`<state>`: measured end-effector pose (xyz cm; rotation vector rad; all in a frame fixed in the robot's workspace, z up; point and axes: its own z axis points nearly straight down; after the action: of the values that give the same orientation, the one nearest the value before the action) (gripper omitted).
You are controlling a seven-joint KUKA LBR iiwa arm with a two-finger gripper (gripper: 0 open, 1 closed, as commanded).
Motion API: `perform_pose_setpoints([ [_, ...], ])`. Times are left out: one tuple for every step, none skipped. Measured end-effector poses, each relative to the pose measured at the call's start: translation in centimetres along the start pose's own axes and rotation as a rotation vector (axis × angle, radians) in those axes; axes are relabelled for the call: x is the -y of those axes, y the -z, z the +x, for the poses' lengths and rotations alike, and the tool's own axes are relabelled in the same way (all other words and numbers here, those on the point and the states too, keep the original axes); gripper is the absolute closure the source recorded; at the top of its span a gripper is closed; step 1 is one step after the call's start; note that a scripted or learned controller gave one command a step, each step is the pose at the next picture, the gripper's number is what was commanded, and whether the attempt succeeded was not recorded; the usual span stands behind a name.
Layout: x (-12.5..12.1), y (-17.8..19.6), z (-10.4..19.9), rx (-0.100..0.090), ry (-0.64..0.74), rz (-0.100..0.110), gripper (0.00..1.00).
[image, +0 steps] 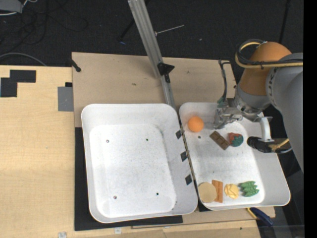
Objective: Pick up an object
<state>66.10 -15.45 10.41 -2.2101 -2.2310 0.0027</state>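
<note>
Fingers' spread cannot be told; gripper (225,117) hangs at right bin's (277,195) upper part. Orange ball (195,124) to its left, brown block (219,140) just below it.

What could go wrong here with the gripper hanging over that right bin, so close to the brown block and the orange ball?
The gripper is over the right bin, just above the brown block, which touches a red and teal object. Coming down there, it may pinch both or knock one aside. The orange ball beside it could roll off if nudged. The gripper is also near the bin's far rim and might clip it.
</note>
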Motion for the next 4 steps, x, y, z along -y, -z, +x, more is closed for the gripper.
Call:
perform_pose_setpoints([
  [-0.7,4.6,0.2,0.0,-0.007,-0.006,1.0],
  [-0.3,9.2,0.6,0.0,-0.005,-0.005,1.0],
  [-0.4,13.6,0.4,0.001,-0.005,-0.006,1.0],
  [0.4,14.4,5.9,-0.003,-0.005,0.0,1.0],
])
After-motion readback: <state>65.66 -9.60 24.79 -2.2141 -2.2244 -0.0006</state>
